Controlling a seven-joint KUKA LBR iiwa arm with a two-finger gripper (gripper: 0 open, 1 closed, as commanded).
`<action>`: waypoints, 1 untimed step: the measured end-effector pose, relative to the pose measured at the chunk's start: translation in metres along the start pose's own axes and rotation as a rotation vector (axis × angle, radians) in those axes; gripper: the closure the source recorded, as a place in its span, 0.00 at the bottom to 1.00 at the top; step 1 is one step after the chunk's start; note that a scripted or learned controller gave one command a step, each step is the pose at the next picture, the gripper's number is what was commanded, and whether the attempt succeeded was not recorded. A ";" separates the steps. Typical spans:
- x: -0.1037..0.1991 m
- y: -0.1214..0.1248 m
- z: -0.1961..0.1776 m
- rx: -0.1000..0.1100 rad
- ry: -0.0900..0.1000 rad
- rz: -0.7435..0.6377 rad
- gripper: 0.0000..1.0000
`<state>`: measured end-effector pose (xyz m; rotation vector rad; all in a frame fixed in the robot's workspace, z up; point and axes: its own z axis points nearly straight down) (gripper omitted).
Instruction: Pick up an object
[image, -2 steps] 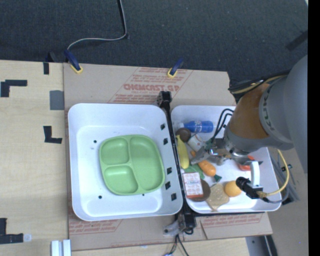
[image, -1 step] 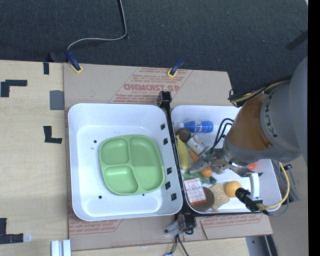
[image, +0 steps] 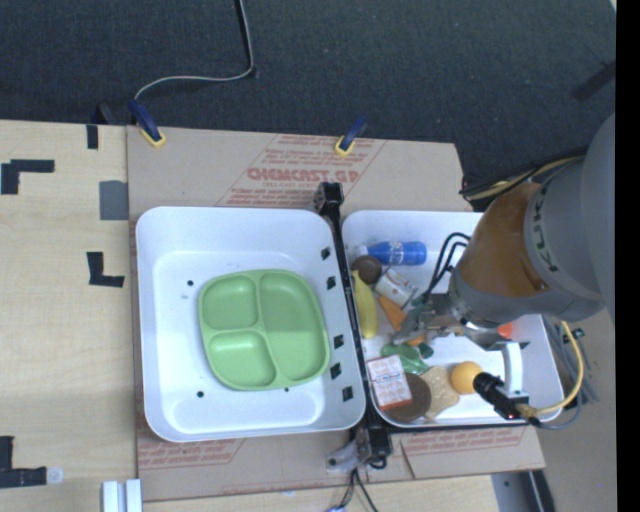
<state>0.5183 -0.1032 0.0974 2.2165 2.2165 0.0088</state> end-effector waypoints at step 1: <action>0.087 0.009 -0.087 0.009 0.002 -0.003 1.00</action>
